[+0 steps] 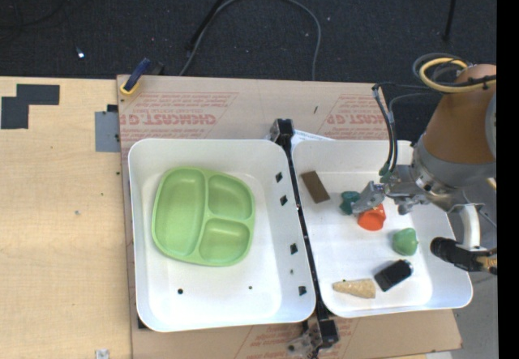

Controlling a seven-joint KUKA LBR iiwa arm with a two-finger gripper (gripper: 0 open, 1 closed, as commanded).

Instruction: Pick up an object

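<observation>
My gripper reaches in from the right and hovers low over the middle of the right bin. Directly under its tip lies a small orange-red object, partly covered by the gripper. A teal object sits just to its left, and a brown block lies further left. A green rounded object rests to the lower right of the gripper. Near the bin's front edge lie a black block and a tan wedge.
The left bin holds a light green divided plate. A black divider runs between the bins. The arm's orange band and cables hang over the right bin's far right side.
</observation>
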